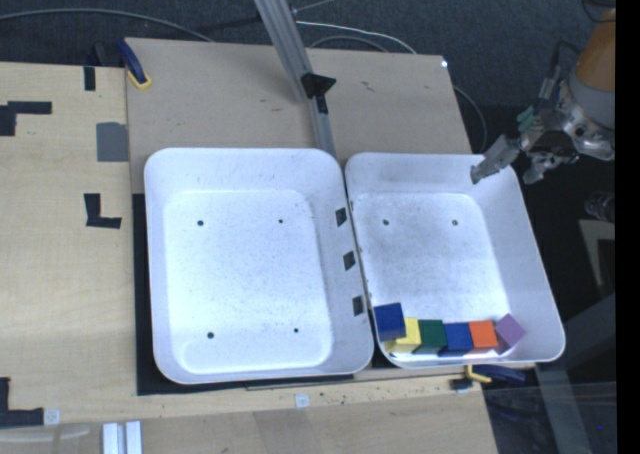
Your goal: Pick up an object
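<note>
Your bench [60,272] is pale wood with black tape marks, dark carpet behind it. A brown board [250,92] carries two white bins: left bin [165,242], right bin [520,242]. One metal pole [280,12] slants over the board. Six blocks sit along the right bin's near wall: two blue [389,319] [458,337], one yellow [405,340], green [431,333], orange [483,334], purple [509,329]. Your claw [510,160] hangs over the right bin's far right corner, well apart from them, fingers spread, nothing between.

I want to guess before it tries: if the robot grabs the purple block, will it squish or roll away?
The purple block looks solid with flat faces, so it probably won't squish or roll. It sits tilted against the bin's corner wall beside the orange block, so it might tip or slide when nudged.
</note>
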Robot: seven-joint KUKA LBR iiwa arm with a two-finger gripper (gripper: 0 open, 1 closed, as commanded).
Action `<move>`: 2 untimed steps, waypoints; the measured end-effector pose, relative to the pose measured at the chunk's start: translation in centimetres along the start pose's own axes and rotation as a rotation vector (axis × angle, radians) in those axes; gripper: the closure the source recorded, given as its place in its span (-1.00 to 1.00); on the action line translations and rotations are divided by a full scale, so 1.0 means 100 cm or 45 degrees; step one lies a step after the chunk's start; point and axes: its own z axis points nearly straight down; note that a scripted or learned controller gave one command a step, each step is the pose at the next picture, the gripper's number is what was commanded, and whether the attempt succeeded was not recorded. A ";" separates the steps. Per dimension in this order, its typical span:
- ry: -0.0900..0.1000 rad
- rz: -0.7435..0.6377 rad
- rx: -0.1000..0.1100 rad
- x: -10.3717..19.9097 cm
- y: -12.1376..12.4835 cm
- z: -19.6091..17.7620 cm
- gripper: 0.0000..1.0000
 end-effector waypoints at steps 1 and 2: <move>0.000 -0.002 -0.009 0.012 0.017 -0.060 -1.00; -0.001 -0.002 -0.008 0.019 0.063 -0.090 -1.00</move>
